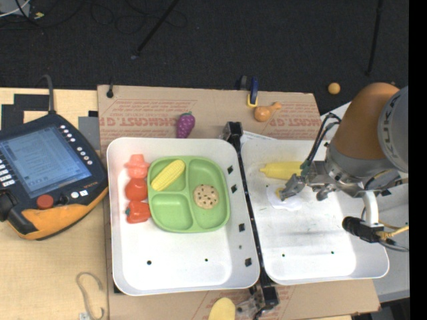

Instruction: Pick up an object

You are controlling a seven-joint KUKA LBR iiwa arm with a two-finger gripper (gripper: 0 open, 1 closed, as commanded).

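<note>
A yellow banana-like toy (280, 171) lies near the far left of the right bin (313, 245). My gripper (292, 189) hangs low over that bin, just in front of and slightly right of the yellow toy, pointing left. A pale white patch (288, 203) lies on the bin floor right below it. In the left bin (173, 259) a green divided plate (177, 215) carries a corn cob (166, 174) and a cookie (206, 196). Red and orange toy pieces (136, 191) stand along the plate's left side.
Behind the bins, purple grapes (185, 124) and an orange gourd-shaped toy (265, 111) rest on the cardboard. A teach pendant (40, 172) sits at the left. A yellow fruit (222, 309) lies at the front edge. The bins' shared black divider (243, 205) runs between them.
</note>
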